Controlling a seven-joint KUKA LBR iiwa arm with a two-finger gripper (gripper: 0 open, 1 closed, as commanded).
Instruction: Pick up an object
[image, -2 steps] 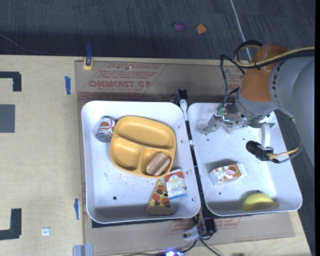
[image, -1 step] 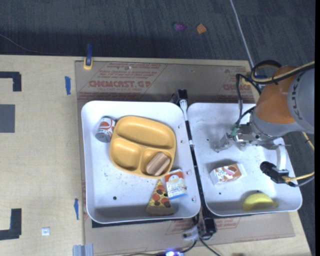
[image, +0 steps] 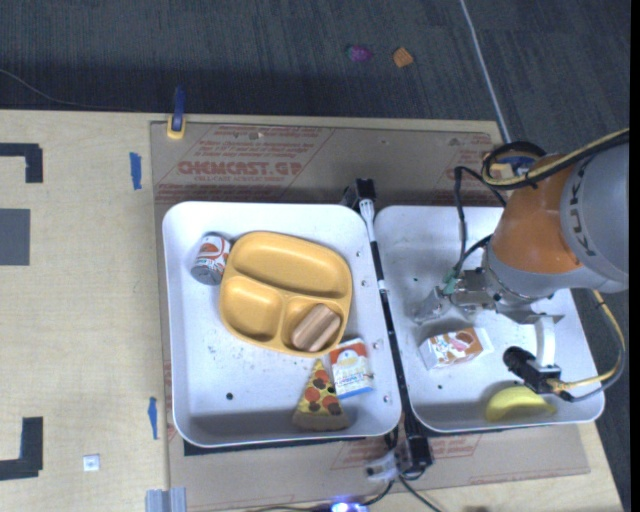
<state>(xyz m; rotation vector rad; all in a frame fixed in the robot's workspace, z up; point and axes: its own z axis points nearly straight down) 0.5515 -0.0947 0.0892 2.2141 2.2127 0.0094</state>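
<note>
My gripper (image: 437, 303) hangs low over the left part of the right bin (image: 420, 235), with the grey arm and its orange band reaching in from the right. Just below and right of it lies a small white packet with a red and orange print (image: 455, 347), apart from the gripper. A yellow banana-like fruit (image: 519, 404) rests near the bin's front wall. Nothing shows held in the gripper.
The left bin (image: 190, 330) holds a yellow divided plate (image: 270, 270) with a sausage (image: 315, 327) in one compartment. A small can (image: 209, 258), a toy pizza slice (image: 320, 398) and a small carton (image: 351, 369) lie around it. A black divider (image: 378, 300) runs between the bins.
</note>
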